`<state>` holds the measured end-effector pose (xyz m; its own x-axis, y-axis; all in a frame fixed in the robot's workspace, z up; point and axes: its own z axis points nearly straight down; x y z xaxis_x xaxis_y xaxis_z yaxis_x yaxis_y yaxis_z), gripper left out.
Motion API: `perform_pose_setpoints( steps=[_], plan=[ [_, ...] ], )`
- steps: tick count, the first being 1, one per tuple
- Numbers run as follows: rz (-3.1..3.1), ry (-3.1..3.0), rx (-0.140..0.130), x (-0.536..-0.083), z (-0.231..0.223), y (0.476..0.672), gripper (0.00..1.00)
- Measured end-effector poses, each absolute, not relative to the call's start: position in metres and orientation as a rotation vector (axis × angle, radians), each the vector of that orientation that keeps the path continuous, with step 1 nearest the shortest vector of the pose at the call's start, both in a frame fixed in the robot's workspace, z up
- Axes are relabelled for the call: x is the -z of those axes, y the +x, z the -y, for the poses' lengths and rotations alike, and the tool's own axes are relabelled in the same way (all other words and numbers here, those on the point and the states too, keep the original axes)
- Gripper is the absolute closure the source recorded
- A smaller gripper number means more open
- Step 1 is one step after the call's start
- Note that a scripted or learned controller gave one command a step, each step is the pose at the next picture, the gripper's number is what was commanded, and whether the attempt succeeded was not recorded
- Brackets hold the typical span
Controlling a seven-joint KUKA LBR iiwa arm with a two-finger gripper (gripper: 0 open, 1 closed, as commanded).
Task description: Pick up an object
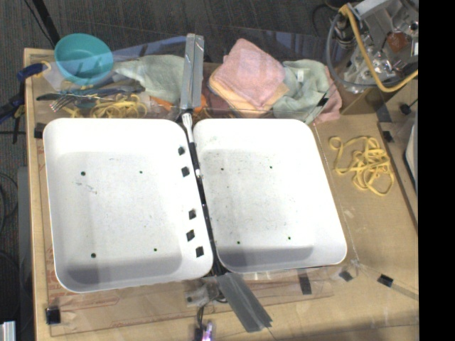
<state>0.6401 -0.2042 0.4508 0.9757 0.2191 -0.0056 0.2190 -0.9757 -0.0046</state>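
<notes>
We see the gripper [387,45] at the far right corner of the bench, a cluster of silver metal and yellow cable at the end of the arm. We cannot tell whether it is apart or together, and nothing shows in its grasp.

Just beside it, toward the bins, a crumpled pale green cloth [307,84] lies on the bench, touching a folded pink towel [249,73] on its far side. Below the gripper, toward the camera, a loose tangle of yellow rubber bands [364,163] rests on the bare wooden bench [377,240], just outside the right shallow white plastic bin [323,190].

Farther from the gripper, a grey metal bar [190,69] runs along the gap between the two bins. Beyond it lies a second pale green cloth [153,77], behind the left shallow white plastic bin [53,190]. Farther still, a second heap of yellow rubber bands [117,106] sits beside a metal fork [62,102]. Farthest from the gripper, a round teal plastic bowl [84,57] stands at the opposite corner.

The things that could be picked up all lie on the bench outside the bins, well apart from the gripper except the nearest cloth.
</notes>
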Motion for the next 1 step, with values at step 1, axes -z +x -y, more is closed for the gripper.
perform_pose_setpoints(
  steps=[1],
  plan=[
    [0.361, -3.115, -0.015, -0.4597, 0.2015, 0.6411, 1.0]
  ],
)
